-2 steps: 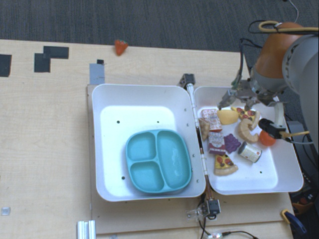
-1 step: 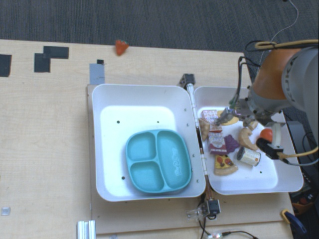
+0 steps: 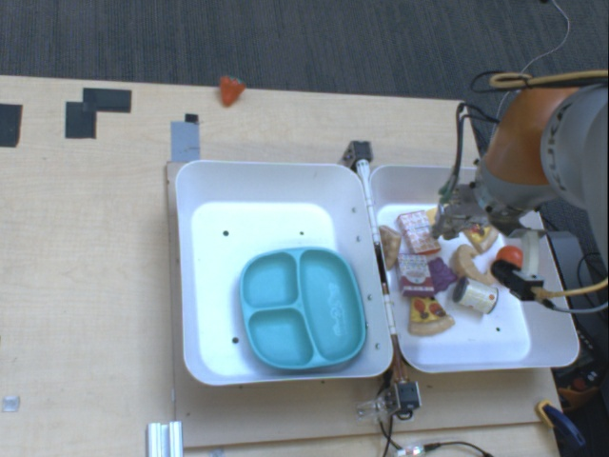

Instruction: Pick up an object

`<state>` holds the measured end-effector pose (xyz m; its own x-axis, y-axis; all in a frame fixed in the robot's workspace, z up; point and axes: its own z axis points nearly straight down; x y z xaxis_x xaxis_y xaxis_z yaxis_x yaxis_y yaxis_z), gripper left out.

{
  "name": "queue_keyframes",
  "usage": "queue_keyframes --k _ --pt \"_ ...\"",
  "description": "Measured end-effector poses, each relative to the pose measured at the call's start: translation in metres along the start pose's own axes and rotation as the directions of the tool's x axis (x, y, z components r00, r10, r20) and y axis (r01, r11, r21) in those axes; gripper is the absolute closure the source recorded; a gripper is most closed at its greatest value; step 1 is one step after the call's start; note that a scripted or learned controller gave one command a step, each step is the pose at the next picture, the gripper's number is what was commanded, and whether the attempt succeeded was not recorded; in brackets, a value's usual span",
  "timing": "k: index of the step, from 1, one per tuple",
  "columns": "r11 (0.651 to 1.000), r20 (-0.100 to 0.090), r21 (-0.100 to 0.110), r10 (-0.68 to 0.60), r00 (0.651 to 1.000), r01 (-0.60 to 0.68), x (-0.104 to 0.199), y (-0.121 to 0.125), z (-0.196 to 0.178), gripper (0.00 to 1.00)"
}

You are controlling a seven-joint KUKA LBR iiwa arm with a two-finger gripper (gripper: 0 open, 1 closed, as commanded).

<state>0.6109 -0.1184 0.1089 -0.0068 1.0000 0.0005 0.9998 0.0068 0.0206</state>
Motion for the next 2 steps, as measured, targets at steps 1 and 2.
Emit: queue_keyframes --k 1,2 --pt "1.000 0.003 0.017 0.004 1.000 -0.004 -0.0662 0.0001 -0.0013 1.00" --pt "1.000 0.001 0.017 0.004 1.000 -0.004 -0.0651 0.0004 -0.0012 0.00"
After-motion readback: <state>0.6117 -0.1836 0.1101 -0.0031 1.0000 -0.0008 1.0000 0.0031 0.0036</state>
